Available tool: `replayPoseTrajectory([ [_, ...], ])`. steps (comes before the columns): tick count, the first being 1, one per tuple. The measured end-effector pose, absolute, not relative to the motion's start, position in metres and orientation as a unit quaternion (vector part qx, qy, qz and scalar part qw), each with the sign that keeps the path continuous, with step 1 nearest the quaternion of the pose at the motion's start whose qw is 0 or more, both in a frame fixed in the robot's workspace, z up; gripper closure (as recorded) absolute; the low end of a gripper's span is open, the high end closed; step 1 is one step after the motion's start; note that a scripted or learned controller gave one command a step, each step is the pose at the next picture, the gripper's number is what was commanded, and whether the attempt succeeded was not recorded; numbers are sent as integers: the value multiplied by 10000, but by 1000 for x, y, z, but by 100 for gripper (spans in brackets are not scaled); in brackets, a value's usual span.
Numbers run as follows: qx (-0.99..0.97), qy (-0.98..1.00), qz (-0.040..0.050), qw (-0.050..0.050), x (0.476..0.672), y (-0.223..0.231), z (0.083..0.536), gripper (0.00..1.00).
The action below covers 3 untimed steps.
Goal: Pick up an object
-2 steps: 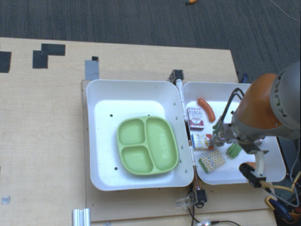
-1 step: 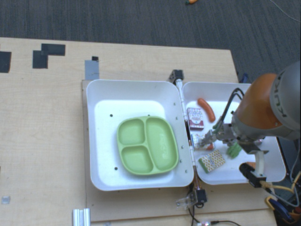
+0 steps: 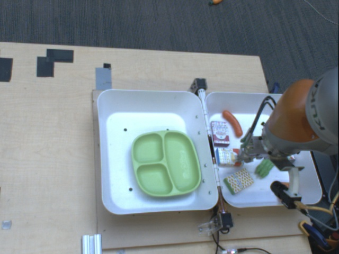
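The right bin (image 3: 249,199) holds several small items: an orange-red sausage (image 3: 232,121), a red and white packet (image 3: 219,132), a small colourful box (image 3: 225,156), a checkered green and white pack (image 3: 239,180) and a green piece (image 3: 263,168). My gripper (image 3: 247,151) hangs low over the middle of this bin, right of the colourful box and above the checkered pack. The wrist with its orange band (image 3: 294,112) covers the bin's right part.
The left bin (image 3: 114,142) holds a green three-compartment plate (image 3: 167,163). A black clamp (image 3: 199,84) sits at the far end of the wall between the bins. Cables (image 3: 310,224) trail at the lower right. A small orange item (image 3: 217,0) lies on the floor beyond the bench.
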<state>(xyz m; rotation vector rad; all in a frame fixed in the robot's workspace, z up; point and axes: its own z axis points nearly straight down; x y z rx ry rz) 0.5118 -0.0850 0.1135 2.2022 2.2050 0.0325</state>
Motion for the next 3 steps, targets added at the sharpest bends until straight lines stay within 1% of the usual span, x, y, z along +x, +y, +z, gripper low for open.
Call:
replayPoseTrajectory([
  [1, 7064, 7077, 103, 123, 512, -85, 113, 0],
  [2, 7066, 7076, 30, 39, 489, -88, 87, 0],
  [3, 7065, 7077, 49, 66, 492, -88, 98, 100],
])
